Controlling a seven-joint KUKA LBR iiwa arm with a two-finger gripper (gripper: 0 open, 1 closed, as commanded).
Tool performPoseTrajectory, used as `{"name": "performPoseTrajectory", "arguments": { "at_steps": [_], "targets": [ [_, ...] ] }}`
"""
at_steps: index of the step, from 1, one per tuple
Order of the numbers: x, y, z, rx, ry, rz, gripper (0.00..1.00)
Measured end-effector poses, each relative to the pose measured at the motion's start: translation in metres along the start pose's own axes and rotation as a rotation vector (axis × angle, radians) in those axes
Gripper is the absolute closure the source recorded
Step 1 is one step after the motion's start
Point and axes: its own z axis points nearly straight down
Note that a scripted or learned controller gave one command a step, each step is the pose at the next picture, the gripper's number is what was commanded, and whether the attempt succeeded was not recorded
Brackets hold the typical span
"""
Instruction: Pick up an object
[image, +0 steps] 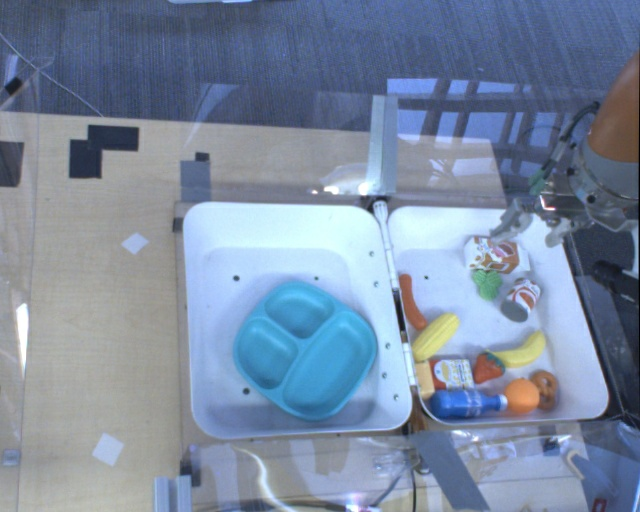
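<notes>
- while the gripper (531, 218) hangs over the far edge of the right bin (440, 225), its two fingers stand spread wide with nothing between them — no object is held yet.
- the likeliest target, by my reading, is the carton (494, 255), a small printed pack just near the fingers, toward the bin's far right corner.
- a green toy (488, 285) touches the carton's near side, and a can (521, 298) lies just beside that.
- along the bin's near edge sit a bottle (467, 404), an orange (521, 396), a banana (522, 351), a strawberry (489, 366) and a corn cob (435, 336); a carrot (412, 302) lies by the left wall.
- the left bin (215, 250) carries a blue plate (305, 349) near its middle.
- risk: the carton lies tilted, so closing fingers may skate off its slanted face and push it aside.
- risk: the green toy pressed against it could get pinched along, or block one finger from seating.
- risk: so near the far wall — a finger coming down may catch the rim.
</notes>
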Motion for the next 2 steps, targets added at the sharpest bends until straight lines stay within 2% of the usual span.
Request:
{"name": "performPoseTrajectory", "arguments": {
  "at_steps": [1, 2],
  "targets": [
    [0.003, -0.082, 0.163, -0.008, -0.001, 0.083, 0.0],
    [0.055, 0.009, 0.164, -0.006, 0.001, 0.136, 0.0]
  ]
}}
